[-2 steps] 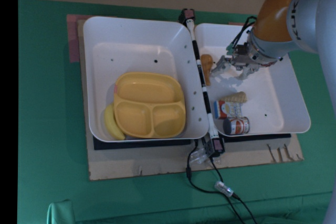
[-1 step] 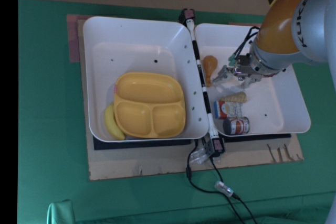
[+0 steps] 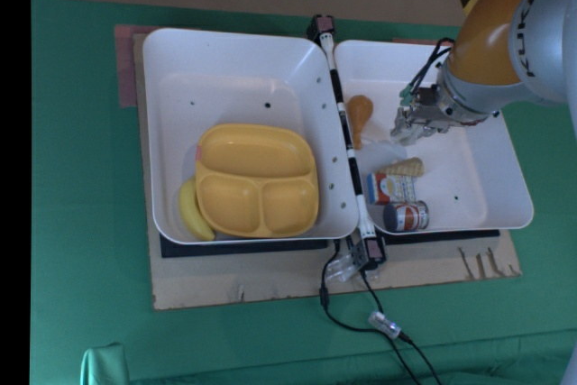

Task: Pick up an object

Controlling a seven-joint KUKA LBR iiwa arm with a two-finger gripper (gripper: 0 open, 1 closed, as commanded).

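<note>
Camera view showed the gripper [image 3: 410, 129] low in the right bin [image 3: 491, 171], fingers too blurry to tell, just above a small cone [image 3: 405, 167] that looked light and hard, best pinched across its wide end.

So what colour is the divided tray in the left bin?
Yellow; the divided tray shows best in the camera view.
</note>
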